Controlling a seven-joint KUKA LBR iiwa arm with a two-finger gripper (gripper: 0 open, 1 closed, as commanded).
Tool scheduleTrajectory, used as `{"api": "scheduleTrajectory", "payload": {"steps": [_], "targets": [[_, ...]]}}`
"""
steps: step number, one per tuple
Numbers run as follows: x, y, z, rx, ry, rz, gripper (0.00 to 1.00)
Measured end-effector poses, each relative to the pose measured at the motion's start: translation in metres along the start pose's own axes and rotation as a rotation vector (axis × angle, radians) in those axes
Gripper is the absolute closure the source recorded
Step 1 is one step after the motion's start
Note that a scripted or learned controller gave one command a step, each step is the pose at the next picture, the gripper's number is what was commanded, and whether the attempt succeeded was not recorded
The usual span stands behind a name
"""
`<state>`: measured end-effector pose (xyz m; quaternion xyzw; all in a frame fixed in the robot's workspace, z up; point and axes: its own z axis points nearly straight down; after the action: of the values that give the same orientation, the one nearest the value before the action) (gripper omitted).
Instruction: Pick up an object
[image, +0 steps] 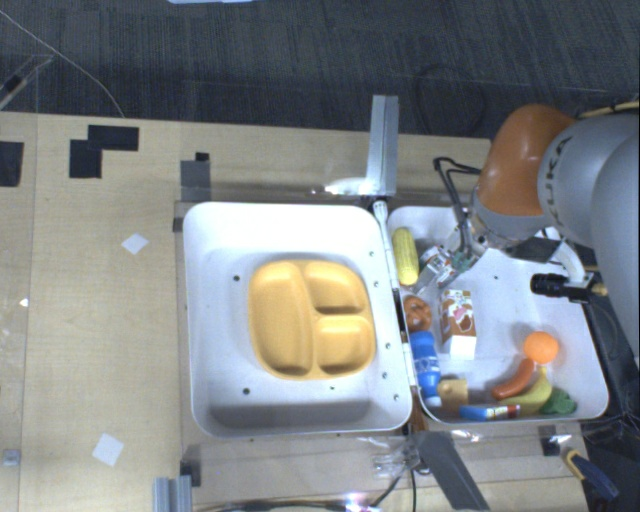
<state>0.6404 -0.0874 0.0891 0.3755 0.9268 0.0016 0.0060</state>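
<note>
**Gripper low in the right bin, among the toy food**

We see the arm reaching in from the right, its gripper down in the right bin, near that bin's left wall. We cannot tell how the hand stands; it is too small and cluttered to read.

Just beside the gripper lies a yellow corn cob, along the left wall. Below the gripper we find a small printed carton, with a brown doughnut-like piece to its left and a blue bottle further down. An orange ball, a red sausage and a banana sit toward the bin's lower right corner.

The left bin holds a yellow divided tray, flat in its middle.
</note>
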Motion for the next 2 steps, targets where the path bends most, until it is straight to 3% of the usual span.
{"api": "scheduleTrajectory", "payload": {"steps": [1,2], "targets": [[-0.009,0.006,0.001,0.001,0.002,0.026,0.0],[-0.013,0.008,-0.014,-0.008,-0.011,0.022,1.0]]}}
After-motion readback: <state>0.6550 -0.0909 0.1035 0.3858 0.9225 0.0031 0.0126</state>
